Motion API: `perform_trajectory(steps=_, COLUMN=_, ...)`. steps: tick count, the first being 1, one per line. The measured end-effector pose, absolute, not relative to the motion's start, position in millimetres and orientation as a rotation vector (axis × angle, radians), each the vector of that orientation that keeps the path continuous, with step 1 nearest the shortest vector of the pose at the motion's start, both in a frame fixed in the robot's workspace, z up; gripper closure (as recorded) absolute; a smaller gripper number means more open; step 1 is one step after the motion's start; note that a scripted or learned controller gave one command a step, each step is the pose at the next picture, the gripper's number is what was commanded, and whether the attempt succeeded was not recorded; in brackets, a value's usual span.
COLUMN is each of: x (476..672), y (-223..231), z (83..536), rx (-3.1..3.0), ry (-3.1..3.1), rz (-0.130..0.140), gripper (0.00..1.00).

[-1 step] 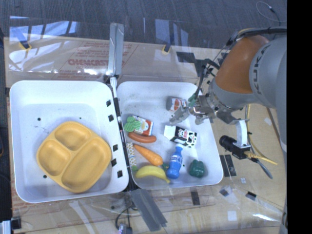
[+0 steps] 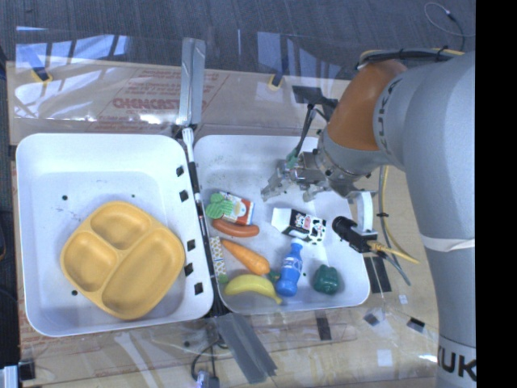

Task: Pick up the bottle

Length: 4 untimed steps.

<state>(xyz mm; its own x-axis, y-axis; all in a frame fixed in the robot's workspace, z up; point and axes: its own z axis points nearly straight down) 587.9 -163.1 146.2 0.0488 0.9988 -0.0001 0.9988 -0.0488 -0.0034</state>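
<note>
The bottle (image 2: 291, 268) is small and blue with a white cap, and it lies near the front of the right bin (image 2: 242, 156) between a banana (image 2: 252, 286) and a green pepper (image 2: 326, 280). My gripper (image 2: 289, 190) hangs over the middle of that bin, farther back than the bottle and just behind a cow-patterned carton (image 2: 299, 224). Its fingers are spread open with nothing between them. The gripper is well apart from the bottle.
Left of the bottle in the right bin lie a carrot (image 2: 245, 257), a sausage (image 2: 236, 229) and a green-and-orange carton (image 2: 230, 208). In the left bin (image 2: 48, 156) sits a yellow divided plate (image 2: 123, 259). My arm covers the right bin's right side.
</note>
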Motion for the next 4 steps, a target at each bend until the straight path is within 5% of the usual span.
perform_trajectory(steps=1, x=542.5, y=-184, z=113, rx=-2.238, ry=-2.242, rz=-0.025, gripper=0.00)
perform_trajectory(steps=2, x=507.7, y=-194, z=93, rx=-2.455, ry=-1.956, rz=0.001, gripper=0.00)
perform_trajectory(steps=3, x=512.4, y=-166, z=91, rx=-2.208, ry=-2.227, rz=0.002, gripper=0.00)
perform_trajectory(steps=4, x=480.3, y=-204, z=93, rx=-1.847, ry=-2.534, rz=-0.015, gripper=0.00)
